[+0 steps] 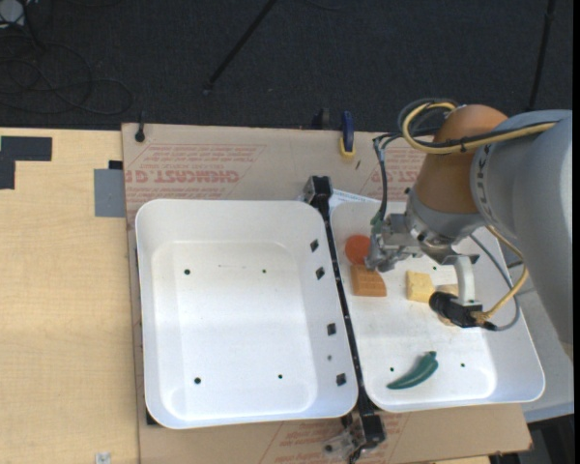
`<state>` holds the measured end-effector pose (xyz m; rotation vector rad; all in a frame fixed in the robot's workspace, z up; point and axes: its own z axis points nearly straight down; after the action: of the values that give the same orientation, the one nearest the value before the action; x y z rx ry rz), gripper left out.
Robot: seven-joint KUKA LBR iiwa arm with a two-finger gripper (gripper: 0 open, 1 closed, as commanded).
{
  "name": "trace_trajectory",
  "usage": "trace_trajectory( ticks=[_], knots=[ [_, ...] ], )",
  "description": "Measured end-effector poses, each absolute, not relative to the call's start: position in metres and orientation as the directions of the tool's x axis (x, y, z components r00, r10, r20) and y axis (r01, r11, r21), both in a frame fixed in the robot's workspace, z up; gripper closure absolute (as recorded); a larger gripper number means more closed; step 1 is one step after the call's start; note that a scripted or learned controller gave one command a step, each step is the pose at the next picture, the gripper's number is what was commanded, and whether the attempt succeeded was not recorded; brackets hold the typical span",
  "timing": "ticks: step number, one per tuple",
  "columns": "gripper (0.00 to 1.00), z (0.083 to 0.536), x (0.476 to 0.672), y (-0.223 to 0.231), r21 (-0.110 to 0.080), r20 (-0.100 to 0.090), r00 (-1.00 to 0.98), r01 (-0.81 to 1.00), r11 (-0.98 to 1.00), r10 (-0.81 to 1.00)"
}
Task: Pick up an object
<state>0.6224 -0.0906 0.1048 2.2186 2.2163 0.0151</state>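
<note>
The right white bin [503,375] holds several small objects. An orange round piece [355,249] lies near its left wall, with a tan square block [369,284] just in front of it. A pale yellow block [420,286] sits mid-bin, and a green pepper-shaped piece [413,371] lies near the front edge. My gripper [380,246] hangs low over the back left of this bin, right beside the orange piece and above the tan block. The wrist hides what lies directly under it.
The left white bin [164,259] stands next to the right one, with a black divider strip [331,288] between them. The grey arm [522,172] and its cables cover the right bin's back right. Cardboard lies under both bins.
</note>
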Motion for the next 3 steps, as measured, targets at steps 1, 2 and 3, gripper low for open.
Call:
trace_trajectory(
  ticks=[1, 2, 3],
  knots=[
    [1.00, 0.094, 0.579, -0.102, 0.019, -0.003, 0.001, 1.000, -0.001, 1.000],
    [1.00, 0.152, 0.573, -0.113, 0.002, -0.001, 0.002, 1.000, -0.002, 1.000],
    [1.00, 0.086, 0.472, -0.109, -0.005, 0.002, 0.004, 1.000, -0.004, 1.000]
  ],
)
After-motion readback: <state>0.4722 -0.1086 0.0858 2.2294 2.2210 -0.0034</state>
